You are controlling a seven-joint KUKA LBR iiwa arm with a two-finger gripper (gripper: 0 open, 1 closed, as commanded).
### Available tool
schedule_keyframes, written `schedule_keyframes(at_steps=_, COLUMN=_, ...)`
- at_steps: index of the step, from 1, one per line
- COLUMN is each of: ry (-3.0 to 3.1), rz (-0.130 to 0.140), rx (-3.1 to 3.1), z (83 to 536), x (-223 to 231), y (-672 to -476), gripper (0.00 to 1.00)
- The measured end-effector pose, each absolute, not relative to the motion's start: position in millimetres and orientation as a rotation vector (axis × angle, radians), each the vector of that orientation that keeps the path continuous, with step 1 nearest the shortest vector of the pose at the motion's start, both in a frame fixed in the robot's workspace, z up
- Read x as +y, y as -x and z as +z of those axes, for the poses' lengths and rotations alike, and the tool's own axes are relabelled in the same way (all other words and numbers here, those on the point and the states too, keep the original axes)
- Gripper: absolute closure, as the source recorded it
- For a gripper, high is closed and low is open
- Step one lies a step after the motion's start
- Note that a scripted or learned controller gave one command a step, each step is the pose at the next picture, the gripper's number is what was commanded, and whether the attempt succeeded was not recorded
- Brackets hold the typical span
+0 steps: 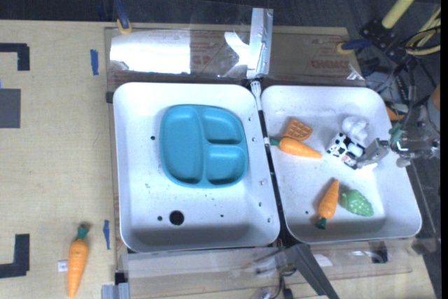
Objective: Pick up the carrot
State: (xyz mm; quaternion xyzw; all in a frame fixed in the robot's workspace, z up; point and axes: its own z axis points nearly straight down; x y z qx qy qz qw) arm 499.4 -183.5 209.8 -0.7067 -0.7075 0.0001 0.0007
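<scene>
While the end effector (pixel 383 148), its state unclear to us, is hovering by two carrots (pixel 300 148), we are judging them light, stiff, best gripped mid-body.

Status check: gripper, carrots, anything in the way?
Gripper at right bin's edge, beside black-and-white cow toy. Two orange carrots lying loose. Green leafy toy touches lower one.

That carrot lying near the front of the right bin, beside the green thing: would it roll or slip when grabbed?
The carrot looks like a smooth, tapered toy, so it may well roll sideways if nudged. Its glossy skin could slip between narrow fingers. It seems small and probably light and stiff, and it lies close to the green leafy toy, which might get bumped.
</scene>
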Motion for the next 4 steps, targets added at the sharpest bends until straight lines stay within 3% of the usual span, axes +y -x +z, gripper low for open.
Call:
schedule_keyframes(at_steps=1, ry=2.192, rz=-0.006, rx=-2.257, z=87.2, x=-127.5, y=-481.4, gripper=0.00)
schedule_keyframes(at_steps=2, ry=2.199, rz=-0.011, rx=-2.257, z=98.0, x=-128.1, y=-482.9, gripper=1.00)
schedule_keyframes(at_steps=3, ry=2.303, rz=-0.005, rx=-2.141, z=88.0, x=-97.6, y=-532.6, gripper=1.00)
schedule_keyframes(at_steps=4, ry=2.360, rz=-0.011, rx=-2.080, z=214.1, x=-33.1, y=-590.7, gripper=1.00)
